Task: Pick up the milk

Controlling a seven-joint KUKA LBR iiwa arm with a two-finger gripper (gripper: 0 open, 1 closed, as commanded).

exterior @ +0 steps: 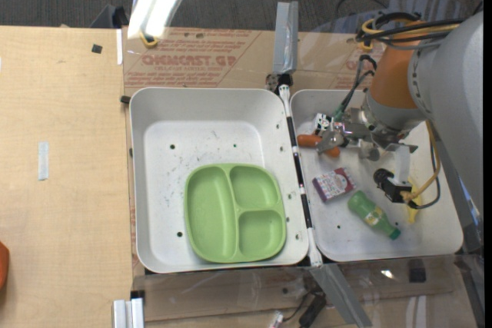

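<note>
In the right bin [430, 242], a small pink and white carton [333, 184] lies flat near the left wall; it looks like the milk. A tiny black-and-white item [321, 120] sits at the bin's back left. My gripper [335, 139] hangs low over the back left of this bin. It is just right of an orange, carrot-like piece [310, 140] and behind the pink carton. Nothing is visibly held between its fingers.
A green bottle [373, 213] lies slanted in the right bin, to the front right of the carton. The left bin [154, 165] holds a green divided plate [234, 212]. The arm's grey body covers the right bin's back right part.
</note>
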